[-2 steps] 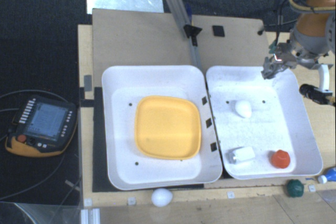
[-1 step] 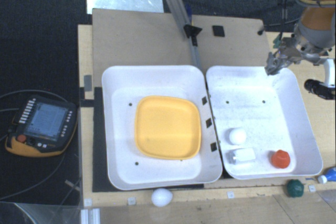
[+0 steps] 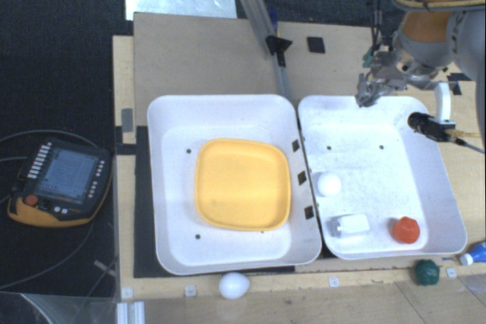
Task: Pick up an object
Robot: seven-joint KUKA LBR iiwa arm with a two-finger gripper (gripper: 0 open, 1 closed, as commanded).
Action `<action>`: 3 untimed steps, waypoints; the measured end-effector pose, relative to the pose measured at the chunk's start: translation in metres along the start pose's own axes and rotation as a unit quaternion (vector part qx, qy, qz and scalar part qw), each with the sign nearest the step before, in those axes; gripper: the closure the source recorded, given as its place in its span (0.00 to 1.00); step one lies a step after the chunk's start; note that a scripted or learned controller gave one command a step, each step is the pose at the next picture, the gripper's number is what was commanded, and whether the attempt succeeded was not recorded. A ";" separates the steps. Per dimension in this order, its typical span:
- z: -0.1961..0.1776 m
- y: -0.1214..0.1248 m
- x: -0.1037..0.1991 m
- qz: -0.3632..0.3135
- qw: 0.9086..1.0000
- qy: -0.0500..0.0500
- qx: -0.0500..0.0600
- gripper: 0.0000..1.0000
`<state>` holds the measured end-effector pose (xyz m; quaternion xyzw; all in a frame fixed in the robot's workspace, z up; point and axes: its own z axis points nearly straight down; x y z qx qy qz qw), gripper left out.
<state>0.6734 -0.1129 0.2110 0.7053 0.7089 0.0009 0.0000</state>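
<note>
In the right bin lie a white ball, a white block and a red cup-like object, all toward its near side. A yellow plate lies flat in the left bin. My gripper hangs over the far edge of the right bin, well away from all of these objects, and I see nothing held in it.
A white egg-shaped object and a green object lie on the bench in front of the bins. A teach pendant rests on the floor at left. A slanted grey pole stands behind the bins.
</note>
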 end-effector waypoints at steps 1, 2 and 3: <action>-0.003 -0.005 0.060 0.000 1.000 0.000 0.000 1.00; -0.002 0.006 0.106 0.000 1.000 0.000 0.000 1.00; -0.012 0.000 0.163 0.000 1.000 0.000 0.000 1.00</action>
